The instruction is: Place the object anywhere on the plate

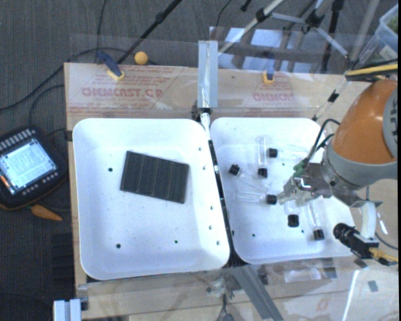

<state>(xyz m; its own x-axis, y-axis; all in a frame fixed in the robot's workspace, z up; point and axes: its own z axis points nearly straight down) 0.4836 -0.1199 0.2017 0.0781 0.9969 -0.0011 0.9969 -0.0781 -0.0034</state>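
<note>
Arm (367,139): reaching in from 3 o'clock, over the right bin (240,246).
Gripper (299,187): low over right bin's 3 o'clock side; opening and hold cannot be told.
Objects: clear vials with black caps (271,199) scattered in right bin, around gripper.
Plate (154,177): dark, ribbed, flat at centre of left bin (93,246).

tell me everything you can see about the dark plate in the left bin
The plate is a flat, dark grey to black rectangle with faint parallel grooves running across its short side, giving it a ribbed, matte look. It lies flat on the floor of the left bin, slightly above the middle, turned a little so its long edge slopes down toward the right. It is apart from the bin walls, and nothing rests on it. Only the bin floor touches it.
</note>
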